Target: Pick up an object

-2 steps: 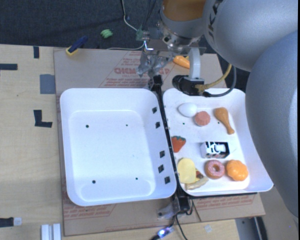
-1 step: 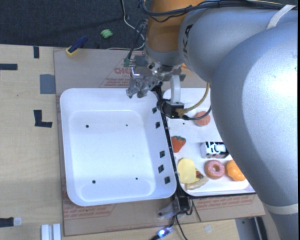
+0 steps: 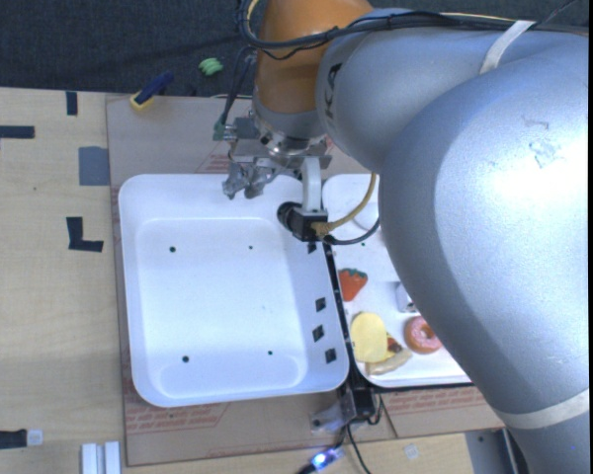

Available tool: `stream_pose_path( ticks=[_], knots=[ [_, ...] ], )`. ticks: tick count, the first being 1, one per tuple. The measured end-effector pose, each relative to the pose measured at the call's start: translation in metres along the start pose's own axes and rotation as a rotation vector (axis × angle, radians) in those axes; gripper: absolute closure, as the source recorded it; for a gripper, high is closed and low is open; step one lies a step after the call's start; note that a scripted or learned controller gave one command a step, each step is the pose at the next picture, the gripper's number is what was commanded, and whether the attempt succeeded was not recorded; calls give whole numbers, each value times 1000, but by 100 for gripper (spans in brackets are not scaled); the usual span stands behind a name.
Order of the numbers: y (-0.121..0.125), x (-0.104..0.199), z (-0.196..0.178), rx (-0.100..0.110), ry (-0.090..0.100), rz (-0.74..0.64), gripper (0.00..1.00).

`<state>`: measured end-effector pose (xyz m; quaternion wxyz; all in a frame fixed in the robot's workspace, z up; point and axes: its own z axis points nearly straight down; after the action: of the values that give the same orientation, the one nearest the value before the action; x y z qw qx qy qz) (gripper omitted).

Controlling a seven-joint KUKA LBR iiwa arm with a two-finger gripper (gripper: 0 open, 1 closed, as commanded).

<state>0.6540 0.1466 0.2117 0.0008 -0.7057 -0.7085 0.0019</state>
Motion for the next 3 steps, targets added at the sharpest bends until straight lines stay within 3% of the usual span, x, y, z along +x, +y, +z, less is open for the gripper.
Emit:
stream_pose_path(
  ticks=[1, 3],
  knots=[
    [3, 46, 13, -3, 0, -1, 100],
    [14, 87, -24, -4, 2, 1, 100]
  ],
)
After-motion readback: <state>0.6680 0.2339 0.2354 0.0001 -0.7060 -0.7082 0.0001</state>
